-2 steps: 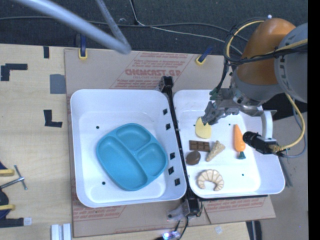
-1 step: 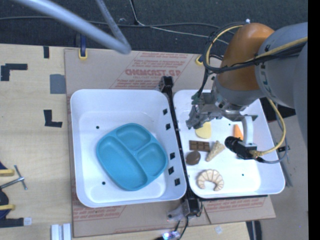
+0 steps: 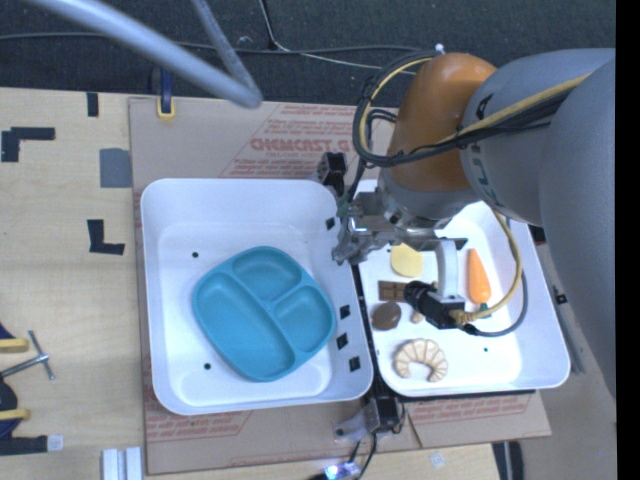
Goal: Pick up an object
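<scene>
The arm [image 3: 545, 138] overhangs the right bin [image 3: 535, 368]. The gripper [image 3: 362, 236] sits low by that bin's left wall; whether it is spread or pinching cannot be told. The croissant [image 3: 421, 358] and carrot [image 3: 479, 274] lie loose, so no pick appears made.

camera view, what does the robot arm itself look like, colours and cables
The arm is built of thick, smooth, rounded grey links, with a glossy orange band bulging above the wrist. Thin yellow and black cables loop loosely around that band. I can make out no markings on it.
</scene>
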You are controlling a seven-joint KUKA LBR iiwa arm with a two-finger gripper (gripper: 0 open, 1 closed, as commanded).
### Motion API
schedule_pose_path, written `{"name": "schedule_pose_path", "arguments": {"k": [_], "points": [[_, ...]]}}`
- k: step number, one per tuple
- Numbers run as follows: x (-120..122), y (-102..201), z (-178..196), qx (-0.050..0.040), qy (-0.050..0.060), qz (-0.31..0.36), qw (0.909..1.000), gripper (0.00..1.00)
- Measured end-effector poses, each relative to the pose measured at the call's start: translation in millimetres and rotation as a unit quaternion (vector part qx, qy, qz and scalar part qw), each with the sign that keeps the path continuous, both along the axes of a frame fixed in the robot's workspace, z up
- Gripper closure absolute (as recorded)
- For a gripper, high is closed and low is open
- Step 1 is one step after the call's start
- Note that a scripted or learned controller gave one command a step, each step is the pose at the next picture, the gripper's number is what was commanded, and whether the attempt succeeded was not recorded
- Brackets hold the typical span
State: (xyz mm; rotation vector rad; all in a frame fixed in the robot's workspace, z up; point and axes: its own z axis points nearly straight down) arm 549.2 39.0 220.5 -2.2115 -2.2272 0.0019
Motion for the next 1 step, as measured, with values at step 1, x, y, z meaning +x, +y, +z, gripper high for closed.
{"name": "schedule_pose_path", "arguments": {"k": [1], "points": [[-18.0, 46.2, 10.3, 0.0000, 0.000, 0.000, 1.0000, 1.00]]}}
